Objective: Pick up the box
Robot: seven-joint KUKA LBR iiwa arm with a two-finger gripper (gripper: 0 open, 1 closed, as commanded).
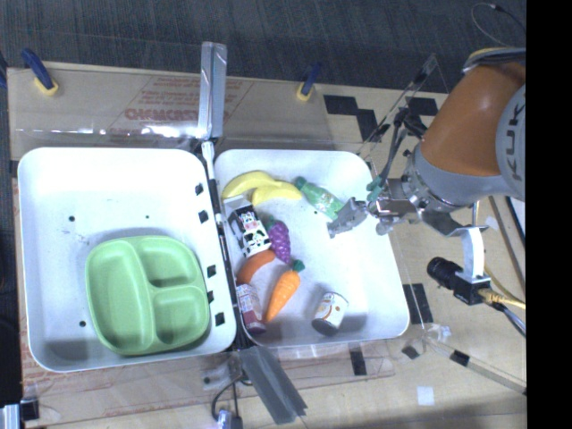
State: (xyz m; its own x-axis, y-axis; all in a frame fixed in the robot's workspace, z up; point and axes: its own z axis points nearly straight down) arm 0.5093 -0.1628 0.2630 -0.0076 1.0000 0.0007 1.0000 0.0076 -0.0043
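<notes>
Looking down on the bench, I take the biggest things first. The left bin (45, 239) sits far to the left of my claw, across the divider, and carries a green divided tray (147, 293) in its lower half. The right bin (375, 266) lies under and just left of the claw; everything small is crowded against its left wall. My arm (469, 137), grey with the orange band, comes in from the right edge and ends over that bin's upper right rim.

The claw (353, 214) hangs just inside the right bin's upper right part, and I see nothing between its fingers. Whether they stand apart or closed I cannot tell from this slant.

Just left of the claw, almost touching it, lies a green bottle (319, 197), tilted. Further left is a yellow banana (259, 186) along the bin's top. Below the banana and well left of the claw lies the box (249, 226), a small carton with a black-and-white cow pattern, close to the bin's left wall. A purple bunch of grapes (281, 239) lies against the box's right side. Below that sit an orange-and-red bottle (252, 284) and a carrot (282, 291) side by side. A small can (331, 311) lies below the claw, near the bin's lower edge.
</notes>
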